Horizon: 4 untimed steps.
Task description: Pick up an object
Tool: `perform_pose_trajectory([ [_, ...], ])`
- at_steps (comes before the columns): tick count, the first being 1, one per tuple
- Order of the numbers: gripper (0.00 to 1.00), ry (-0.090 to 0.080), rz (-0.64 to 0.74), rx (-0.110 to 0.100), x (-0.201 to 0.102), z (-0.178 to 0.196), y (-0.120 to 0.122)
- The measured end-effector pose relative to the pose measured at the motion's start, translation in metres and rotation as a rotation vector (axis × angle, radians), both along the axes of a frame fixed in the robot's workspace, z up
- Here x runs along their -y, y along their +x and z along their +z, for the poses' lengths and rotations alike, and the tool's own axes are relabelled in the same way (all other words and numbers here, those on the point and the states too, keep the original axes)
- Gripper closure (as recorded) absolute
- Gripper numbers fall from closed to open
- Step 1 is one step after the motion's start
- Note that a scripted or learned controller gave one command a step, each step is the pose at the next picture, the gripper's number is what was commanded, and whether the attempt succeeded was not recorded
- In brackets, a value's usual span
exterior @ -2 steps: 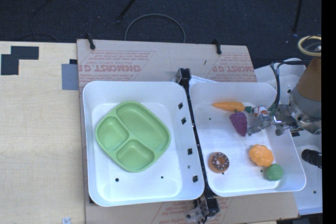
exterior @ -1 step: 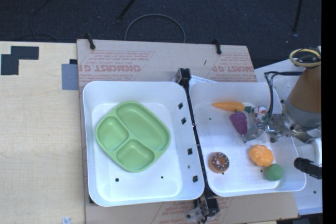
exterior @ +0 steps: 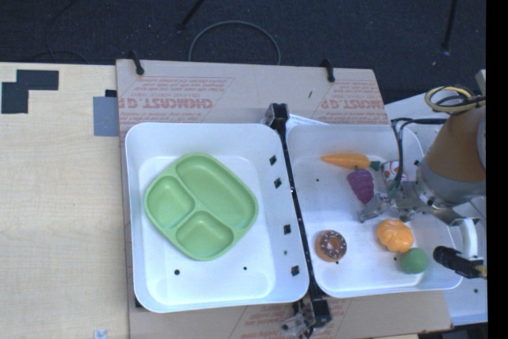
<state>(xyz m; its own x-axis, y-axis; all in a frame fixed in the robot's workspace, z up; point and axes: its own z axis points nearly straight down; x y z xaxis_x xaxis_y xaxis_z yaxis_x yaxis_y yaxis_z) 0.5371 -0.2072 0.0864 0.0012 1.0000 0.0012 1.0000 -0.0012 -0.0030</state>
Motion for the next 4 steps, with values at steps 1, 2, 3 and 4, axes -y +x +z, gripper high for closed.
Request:
perform_pose_trajectory([
  [1, 1.00, -0.001, -0.001, 0.002, 0.001, 0.013, 0.001],
  [2, 1.00, -0.002, 0.003, 0.005, -0.004, 0.075, 0.003],
  [3, 1.00, -0.002, 0.003, 0.006, -0.005, 0.125, 0.013],
  [4, 1.00, -0.002, 0.003, 0.005, -0.014, 0.173, 0.012],
])
